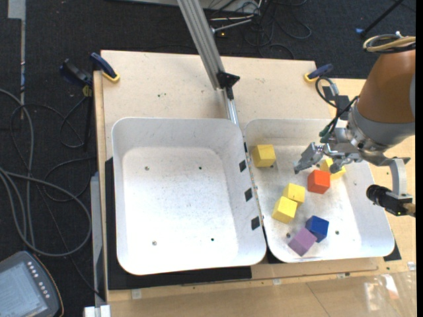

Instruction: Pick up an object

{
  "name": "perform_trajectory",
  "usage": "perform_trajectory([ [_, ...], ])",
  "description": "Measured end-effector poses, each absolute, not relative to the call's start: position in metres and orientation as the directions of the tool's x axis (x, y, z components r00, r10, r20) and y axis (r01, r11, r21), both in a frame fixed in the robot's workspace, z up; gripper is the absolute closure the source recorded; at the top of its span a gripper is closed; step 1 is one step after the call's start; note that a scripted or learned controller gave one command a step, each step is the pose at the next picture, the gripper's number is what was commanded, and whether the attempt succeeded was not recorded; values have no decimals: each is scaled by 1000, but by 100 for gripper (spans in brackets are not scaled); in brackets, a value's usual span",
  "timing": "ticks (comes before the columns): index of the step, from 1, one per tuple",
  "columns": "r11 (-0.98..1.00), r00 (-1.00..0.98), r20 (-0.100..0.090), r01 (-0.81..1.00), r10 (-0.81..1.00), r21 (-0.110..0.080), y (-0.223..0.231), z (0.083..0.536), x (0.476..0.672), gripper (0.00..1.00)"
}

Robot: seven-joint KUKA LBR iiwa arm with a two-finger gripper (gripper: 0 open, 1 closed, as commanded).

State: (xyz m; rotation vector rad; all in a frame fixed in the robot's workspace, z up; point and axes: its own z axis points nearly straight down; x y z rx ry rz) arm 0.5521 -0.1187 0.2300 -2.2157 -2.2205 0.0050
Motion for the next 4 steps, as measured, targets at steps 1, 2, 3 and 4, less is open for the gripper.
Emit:
perform_trajectory([
  [1,0,0,0,1000,1000,-1,-119,232,553,0],
  [2,-1,2,0,1000,1000,-5,-122,188,548,0],
  [3,-1,1,1,1000,1000,-6,-112,138,548,0],
  [4,-1,1,0,1000,1000,-2,-112,93,548,0],
])
